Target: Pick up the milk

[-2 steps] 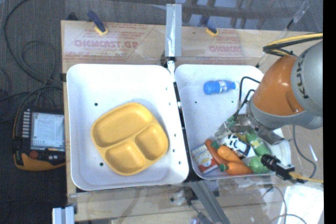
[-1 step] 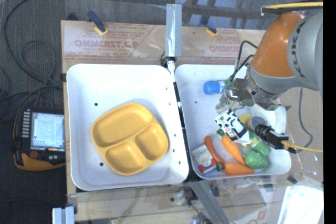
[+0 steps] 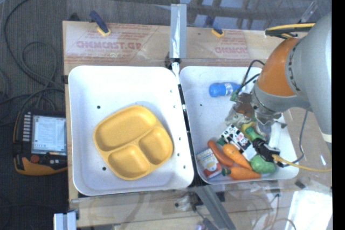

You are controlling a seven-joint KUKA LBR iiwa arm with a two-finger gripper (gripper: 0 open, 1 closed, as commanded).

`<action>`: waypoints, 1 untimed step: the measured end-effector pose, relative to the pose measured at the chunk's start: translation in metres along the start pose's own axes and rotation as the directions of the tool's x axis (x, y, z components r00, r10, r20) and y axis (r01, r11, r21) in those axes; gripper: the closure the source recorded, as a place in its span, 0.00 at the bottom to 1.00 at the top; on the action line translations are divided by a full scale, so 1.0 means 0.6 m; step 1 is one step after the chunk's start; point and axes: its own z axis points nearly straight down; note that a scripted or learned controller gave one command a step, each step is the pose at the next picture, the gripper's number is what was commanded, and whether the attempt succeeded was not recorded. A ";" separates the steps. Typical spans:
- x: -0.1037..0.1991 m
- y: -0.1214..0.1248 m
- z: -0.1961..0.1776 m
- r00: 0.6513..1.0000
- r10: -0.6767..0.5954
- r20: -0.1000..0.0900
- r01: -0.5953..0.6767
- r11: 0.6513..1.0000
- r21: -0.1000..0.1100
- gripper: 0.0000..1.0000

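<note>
The tool [image 3: 249, 127] is seen low in the right bin [image 3: 197, 83], among the clutter; whether anything is gripped cannot be told. The milk carton [image 3: 235, 136], black and white patterned, is found just beside the tool, toward the left bin [image 3: 86, 83]. Carrots [image 3: 237, 156] are piled just below it, with a small printed packet [image 3: 207, 161] alongside, its writing too small to be read. A blue bottle [image 3: 221, 89] lies above the tool. A yellow divided tray [image 3: 133, 141] sits in the left bin. Faded red lettering on the counter [image 3: 108, 44] cannot be made out.

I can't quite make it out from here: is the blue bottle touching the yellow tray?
Apart. The camera view shows the blue bottle in the right bin and the yellow tray in the left bin, separated by both bin walls.
</note>
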 end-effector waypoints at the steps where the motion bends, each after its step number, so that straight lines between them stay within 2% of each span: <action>1: 0.002 -0.001 0.002 1.000 -0.002 -0.001 0.002 1.000 0.002 0.00</action>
